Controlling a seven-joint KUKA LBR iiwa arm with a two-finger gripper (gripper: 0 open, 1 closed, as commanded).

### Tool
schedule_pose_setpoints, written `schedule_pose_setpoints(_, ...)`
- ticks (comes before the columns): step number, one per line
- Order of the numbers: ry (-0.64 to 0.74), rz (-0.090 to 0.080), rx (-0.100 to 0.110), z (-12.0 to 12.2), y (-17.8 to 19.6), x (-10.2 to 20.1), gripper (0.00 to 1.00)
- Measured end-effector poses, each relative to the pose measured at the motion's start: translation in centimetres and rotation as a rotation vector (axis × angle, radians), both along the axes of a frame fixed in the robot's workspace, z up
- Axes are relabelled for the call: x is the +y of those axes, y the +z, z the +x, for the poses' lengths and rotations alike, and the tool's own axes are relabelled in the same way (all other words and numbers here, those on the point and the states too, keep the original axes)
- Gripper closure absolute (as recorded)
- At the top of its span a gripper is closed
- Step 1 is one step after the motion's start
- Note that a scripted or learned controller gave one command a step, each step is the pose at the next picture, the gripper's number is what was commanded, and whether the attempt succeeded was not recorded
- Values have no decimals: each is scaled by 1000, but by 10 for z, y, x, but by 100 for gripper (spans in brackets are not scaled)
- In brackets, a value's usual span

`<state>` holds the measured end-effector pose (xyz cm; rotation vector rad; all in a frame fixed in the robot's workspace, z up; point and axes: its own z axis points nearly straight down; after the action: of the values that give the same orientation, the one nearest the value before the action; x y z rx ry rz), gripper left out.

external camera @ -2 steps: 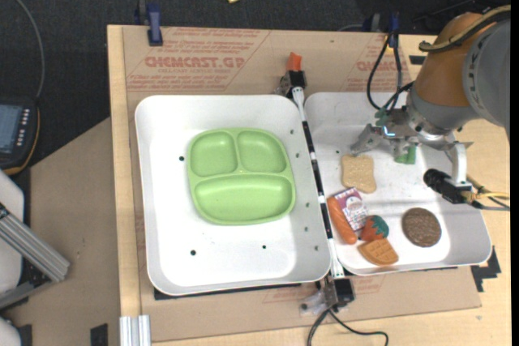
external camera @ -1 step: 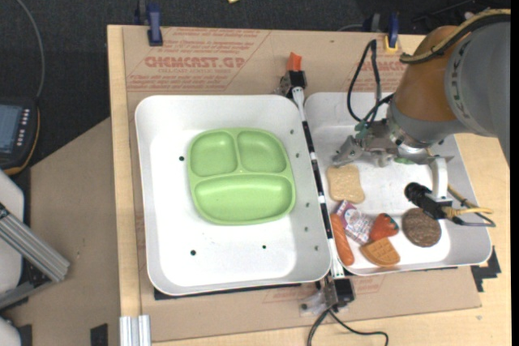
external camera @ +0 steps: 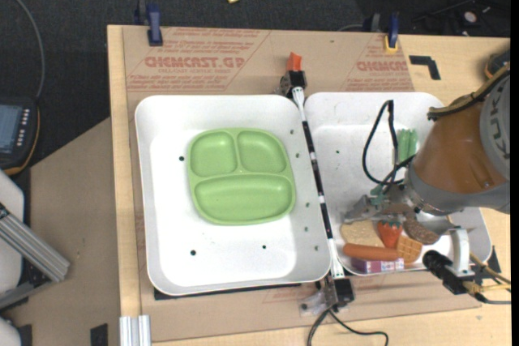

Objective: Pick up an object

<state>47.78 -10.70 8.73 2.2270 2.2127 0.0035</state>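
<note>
The tabletop (external camera: 203, 53), a brown protective sheet printed in red and clamped at its far edge, carries a left bin (external camera: 154, 255) holding a green divided plate (external camera: 240, 176) and a right bin (external camera: 340, 113) with toy food crowded at its 6 o'clock edge. The gripper (external camera: 388, 215) sits low over that pile; whether the jaws are apart or together cannot be told. Candidate objects are a tan bread slice (external camera: 359, 234), a red sausage (external camera: 371, 252) and a crinkled waffle piece (external camera: 409, 249): probably light, rigid, smooth plastic, best gripped across the narrow width.
</note>
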Motion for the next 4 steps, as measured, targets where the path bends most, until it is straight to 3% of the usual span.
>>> schedule_pose_setpoints(1, 7, -5, -5, 79, -2, -48, 0)
schedule_pose_setpoints(2, -1, -6, -2, 27, 73, -122, 0)
schedule_pose_setpoints(3, 11, 2, 3, 82, -1, -106, 0)
schedule_pose_setpoints(4, 13, 10, 4, 143, -3, -110, 0)
